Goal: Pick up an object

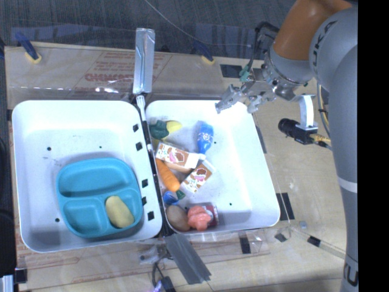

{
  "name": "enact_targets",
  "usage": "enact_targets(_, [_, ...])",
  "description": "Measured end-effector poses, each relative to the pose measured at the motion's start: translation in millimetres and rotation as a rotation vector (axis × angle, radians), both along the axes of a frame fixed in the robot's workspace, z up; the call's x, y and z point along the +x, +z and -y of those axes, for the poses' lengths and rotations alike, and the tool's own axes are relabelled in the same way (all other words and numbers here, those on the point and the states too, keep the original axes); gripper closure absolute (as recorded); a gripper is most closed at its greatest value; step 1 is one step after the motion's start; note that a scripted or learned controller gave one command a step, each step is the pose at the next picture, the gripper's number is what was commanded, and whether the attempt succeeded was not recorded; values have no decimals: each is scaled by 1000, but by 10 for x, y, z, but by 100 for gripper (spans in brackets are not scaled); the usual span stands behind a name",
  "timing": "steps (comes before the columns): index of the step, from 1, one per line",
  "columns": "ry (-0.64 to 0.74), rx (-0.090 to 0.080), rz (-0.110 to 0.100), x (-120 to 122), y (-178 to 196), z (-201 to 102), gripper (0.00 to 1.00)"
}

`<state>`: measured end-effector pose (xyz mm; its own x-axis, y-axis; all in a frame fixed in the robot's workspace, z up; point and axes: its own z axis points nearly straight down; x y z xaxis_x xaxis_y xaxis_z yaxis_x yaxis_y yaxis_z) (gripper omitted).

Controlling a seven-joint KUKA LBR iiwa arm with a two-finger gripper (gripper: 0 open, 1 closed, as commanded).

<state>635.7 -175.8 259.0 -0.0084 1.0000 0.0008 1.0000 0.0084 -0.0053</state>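
Grey arm (pixel 340 72) fills the right side, orange band near the top, and its gripper (pixel 238 102) hangs over the right bin's (pixel 255 181) far rim at about 1 o'clock. Its two fingers (pixel 222 105) stand slightly apart with nothing between them. Outward from there, toward 7 o'clock inside that bin, lies a blue bottle (pixel 205 136); a yellow lemon (pixel 172 126) sits at the bottle's 9 o'clock beside a dark green piece (pixel 159 129). Further down come two snack cartons (pixel 178 157) and a carrot (pixel 166 174) – then a potato (pixel 176 218) and a pink lump (pixel 198 218) at the near rim. Left bin (pixel 30 139) holds a blue tray (pixel 91 187) with a yellow potato (pixel 120 212) in its 5 o'clock compartment.
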Motion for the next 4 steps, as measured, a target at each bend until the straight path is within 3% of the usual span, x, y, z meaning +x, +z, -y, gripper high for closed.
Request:
enact_targets(1, [128, 3, -10, -194, -1222, -193, 0])
enact_targets(2, [278, 0, 6, -743, -347, -272, 0])
enact_targets(3, [325, 4, -4, 32, -1199, -85, 0])
enact_targets(4, [195, 1, 2, 8, -1684, -47, 0])
